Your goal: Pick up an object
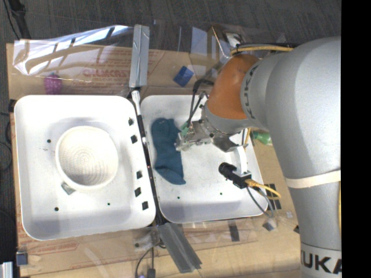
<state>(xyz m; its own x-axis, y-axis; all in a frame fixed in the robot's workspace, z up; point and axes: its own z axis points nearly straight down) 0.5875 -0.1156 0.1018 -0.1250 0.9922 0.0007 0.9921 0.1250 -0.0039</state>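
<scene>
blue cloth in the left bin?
No. The blue cloth lies in the right bin; the left bin has a white bowl.

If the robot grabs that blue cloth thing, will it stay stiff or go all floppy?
Probably floppy. The blue cloth lies crumpled and folded in the right bin, so it would likely sag and dangle from the gripper. It looks soft and thin, so probably light. It shouldn't roll or break, though a shallow pinch might let it slip out.

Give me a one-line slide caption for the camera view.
KUKA arm's hand low in the right bin, beside a crumpled blue cloth; a white bowl sits upside down in the left bin.
</scene>
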